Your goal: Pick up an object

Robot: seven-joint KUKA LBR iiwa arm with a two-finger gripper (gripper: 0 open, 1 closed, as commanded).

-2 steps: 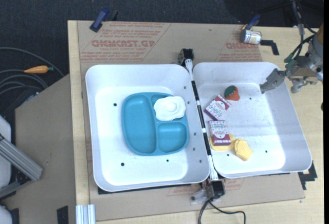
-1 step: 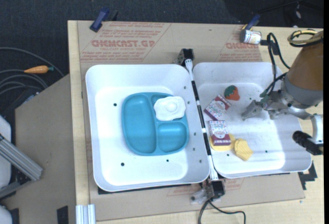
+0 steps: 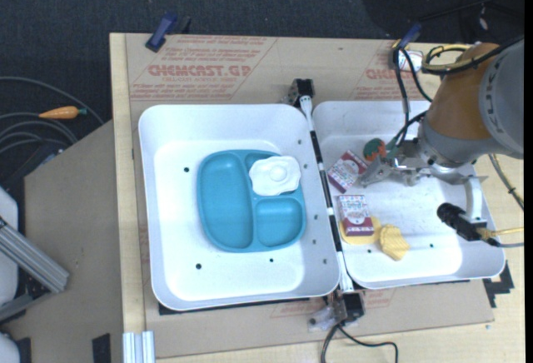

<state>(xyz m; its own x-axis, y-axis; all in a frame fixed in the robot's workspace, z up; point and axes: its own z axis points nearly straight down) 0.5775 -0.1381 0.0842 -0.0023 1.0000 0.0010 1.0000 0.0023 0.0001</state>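
Camera view, looking down at a slant on a bench with two shallow white bins: nearest the lens in the right bin (image 3: 416,270) lies a yellow banana-shaped toy (image 3: 391,241), and just left of it a small red-and-white packet (image 3: 354,215) resting on a pale yellow block (image 3: 360,234) against the bin's left wall. A little farther back, a second red-and-white packet (image 3: 342,172) sits tilted near the divider between the bins. Beyond it a small green-and-red item (image 3: 374,148) lies at the far side of the bin floor, too small to identify. The gripper (image 3: 371,171) of the grey arm, with its orange band (image 3: 462,107), reaches in from the right and hangs low over the middle of this bin, its tip just right of the tilted packet and just near of the green-and-red item; whether its fingers are spread or pressed together cannot be told from here, and nothing is visibly held. The pick appears to be at the approach stage, with no object yet lifted. The next move would call for settling squarely over one item, most likely the tilted packet beside the tip, and closing on it cleanly. In the left bin (image 3: 166,145), a blue divided tray (image 3: 229,203) holds a white piece (image 3: 275,175) at its far right corner, well apart from the gripper.
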